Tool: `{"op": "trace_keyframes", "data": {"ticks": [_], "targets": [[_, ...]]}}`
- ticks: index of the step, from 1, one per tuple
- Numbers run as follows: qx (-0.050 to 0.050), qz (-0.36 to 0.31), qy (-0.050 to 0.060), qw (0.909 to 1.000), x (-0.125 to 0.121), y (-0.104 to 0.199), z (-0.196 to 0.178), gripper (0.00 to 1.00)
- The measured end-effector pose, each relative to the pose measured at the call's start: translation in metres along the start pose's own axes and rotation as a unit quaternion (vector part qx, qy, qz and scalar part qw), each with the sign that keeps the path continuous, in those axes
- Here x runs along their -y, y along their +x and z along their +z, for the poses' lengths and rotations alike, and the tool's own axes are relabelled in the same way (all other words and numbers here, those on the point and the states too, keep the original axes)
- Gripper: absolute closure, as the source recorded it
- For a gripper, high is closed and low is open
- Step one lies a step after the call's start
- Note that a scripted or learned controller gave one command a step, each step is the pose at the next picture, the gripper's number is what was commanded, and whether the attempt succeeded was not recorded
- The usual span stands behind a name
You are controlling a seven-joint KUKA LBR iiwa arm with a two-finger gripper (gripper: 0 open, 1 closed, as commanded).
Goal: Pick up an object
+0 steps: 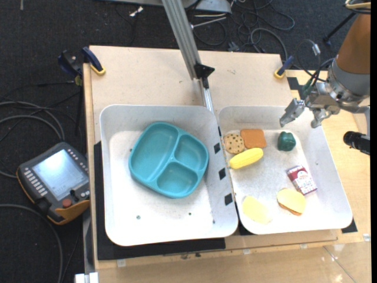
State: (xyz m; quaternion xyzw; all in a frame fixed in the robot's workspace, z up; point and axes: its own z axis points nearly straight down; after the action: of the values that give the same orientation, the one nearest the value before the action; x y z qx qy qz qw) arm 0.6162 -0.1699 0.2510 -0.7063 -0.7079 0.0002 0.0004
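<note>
Looking down at a slant, a pale worktop is seen carrying two shallow white bins side by side. At the far left, off the worktop, a handheld control pad with a lit screen is laid on the dark floor among cables. The left bin holds a blue divided plate with three compartments, set near the bin's middle. A grey metal pole is seen running from the top of the picture down to the gap between the bins.

The right bin holds several small toy foods. Near its left wall a round cookie is placed touching an orange square slice, and a yellow banana-like piece is laid just below both. Further down, a pale yellow chip-like piece is seen. To the right, a dark green rounded piece is placed near the back of the bin, a small red and white carton lies below it, and a sandwich-like piece lies near the front.

At the far right, the claw is held above the bin's back right corner, near the green piece but apart from it. Its two fingers are spread apart and nothing is gripped between them.
</note>
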Motion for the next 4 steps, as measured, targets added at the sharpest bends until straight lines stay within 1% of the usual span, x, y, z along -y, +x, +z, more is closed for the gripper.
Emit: {"op": "trace_keyframes", "data": {"ticks": [1, 3, 4], "targets": [[0.000, 0.000, 0.000, 1.0000, 0.000, 0.000, 0.000, 0.00], [0.000, 0.000, 0.002, 1.0000, 0.005, 0.011, 0.090, 0.00], [0.001, 0.002, -0.012, 0.9999, -0.003, 0.009, 0.143, 0.00]]}}
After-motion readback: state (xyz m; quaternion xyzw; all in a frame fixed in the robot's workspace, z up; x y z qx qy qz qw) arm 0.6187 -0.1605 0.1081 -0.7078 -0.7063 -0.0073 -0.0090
